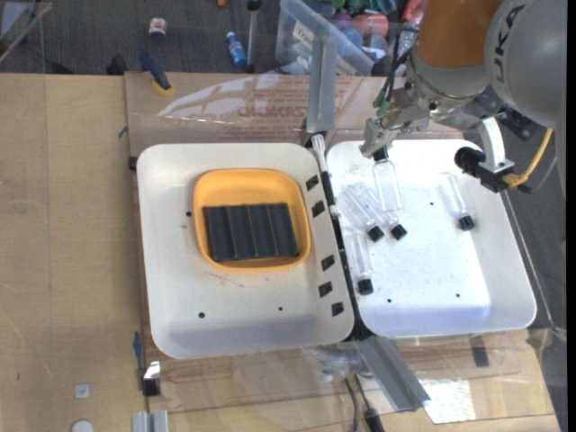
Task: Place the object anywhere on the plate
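An orange plate (203,193) lies in the left bin (171,313), and a black ribbed block (250,232) lies flat on it. Several clear tubes with black caps lie in the right bin (450,304): two side by side (389,192) near its left half, one (454,196) further right, one (358,257) along the divider. My gripper (378,148) hangs over the right bin's far left corner, its tip just above the upper end of the nearest tube. I cannot make out whether it touches that tube.
A metal divider with black clips (322,232) runs between the bins. The arm's grey body and orange band (459,16) cover the far right corner. A clear box of coloured items (346,7) stands behind the bench.
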Robot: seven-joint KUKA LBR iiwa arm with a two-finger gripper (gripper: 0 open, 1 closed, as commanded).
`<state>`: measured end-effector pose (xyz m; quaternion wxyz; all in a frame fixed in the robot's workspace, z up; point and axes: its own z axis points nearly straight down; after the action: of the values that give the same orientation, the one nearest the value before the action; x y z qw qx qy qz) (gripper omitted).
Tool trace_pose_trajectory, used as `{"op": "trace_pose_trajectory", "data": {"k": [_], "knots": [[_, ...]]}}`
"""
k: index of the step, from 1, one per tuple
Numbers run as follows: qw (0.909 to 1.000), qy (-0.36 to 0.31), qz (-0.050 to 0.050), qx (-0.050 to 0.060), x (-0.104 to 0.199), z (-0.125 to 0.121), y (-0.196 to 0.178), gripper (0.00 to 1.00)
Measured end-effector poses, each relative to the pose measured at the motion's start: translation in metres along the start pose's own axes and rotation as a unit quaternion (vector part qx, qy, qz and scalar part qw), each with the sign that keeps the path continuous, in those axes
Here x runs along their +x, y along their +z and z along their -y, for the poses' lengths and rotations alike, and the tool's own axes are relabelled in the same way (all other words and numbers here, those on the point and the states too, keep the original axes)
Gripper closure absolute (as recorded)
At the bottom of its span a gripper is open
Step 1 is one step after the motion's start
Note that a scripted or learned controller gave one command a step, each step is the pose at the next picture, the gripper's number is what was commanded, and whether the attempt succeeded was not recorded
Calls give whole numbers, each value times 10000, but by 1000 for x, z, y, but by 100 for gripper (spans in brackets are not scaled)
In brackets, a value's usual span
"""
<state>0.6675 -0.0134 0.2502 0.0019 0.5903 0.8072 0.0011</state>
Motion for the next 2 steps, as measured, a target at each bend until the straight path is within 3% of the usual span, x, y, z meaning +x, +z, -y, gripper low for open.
{"op": "trace_pose_trajectory", "data": {"k": [2], "knots": [[9969,-787,8,-16,9,-3,-36,100]]}}
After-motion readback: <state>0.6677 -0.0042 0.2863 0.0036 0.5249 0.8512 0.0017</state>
